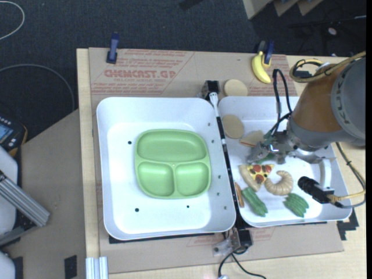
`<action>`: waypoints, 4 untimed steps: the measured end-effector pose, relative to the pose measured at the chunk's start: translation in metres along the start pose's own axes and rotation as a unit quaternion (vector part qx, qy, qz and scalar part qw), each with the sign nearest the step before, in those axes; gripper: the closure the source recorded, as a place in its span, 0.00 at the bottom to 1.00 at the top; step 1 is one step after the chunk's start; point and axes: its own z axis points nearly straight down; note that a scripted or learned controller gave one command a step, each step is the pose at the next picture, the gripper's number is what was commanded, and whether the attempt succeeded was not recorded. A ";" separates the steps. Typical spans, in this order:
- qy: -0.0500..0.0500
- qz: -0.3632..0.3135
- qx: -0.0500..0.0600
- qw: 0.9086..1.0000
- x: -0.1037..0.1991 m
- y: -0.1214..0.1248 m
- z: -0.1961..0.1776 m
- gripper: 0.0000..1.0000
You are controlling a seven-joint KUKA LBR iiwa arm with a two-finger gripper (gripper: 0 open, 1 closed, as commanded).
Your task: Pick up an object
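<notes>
Two bins: the left bin bears a green tray; the right bin bears the loose things.
Gripper position: my gripper sits low over the right bin, near its middle, with the arm reaching in from the right.
Gripper state: I cannot tell how far open it is. I see nothing held in it.
Nearest things: a pizza slice lies just in front of my gripper, and a tan piece lies just behind it. I cannot tell whether my gripper touches either.
Other candidates: a croissant lies beside the pizza slice. Two green pods lie near the front wall. A tan disc lies by the wall next to the left bin.
Done: in my judgement, the approach; I am placed among the things in the right bin.
Left: in my judgement, the pick itself. I must close on one thing and lift it clear, since every thing appears to lie on the bin floor.
Progress: about halfway at most, with no grasp confirmed.
</notes>
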 end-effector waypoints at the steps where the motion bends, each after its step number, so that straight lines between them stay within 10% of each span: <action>1: -0.001 -0.001 -0.003 1.000 0.001 0.004 0.000 0.00; 2: -0.001 -0.001 -0.004 1.000 0.001 0.004 -0.011 1.00; 3: -0.002 -0.003 -0.006 1.000 -0.020 0.064 -0.001 1.00; 4: -0.002 -0.003 -0.006 1.000 -0.019 0.063 -0.012 1.00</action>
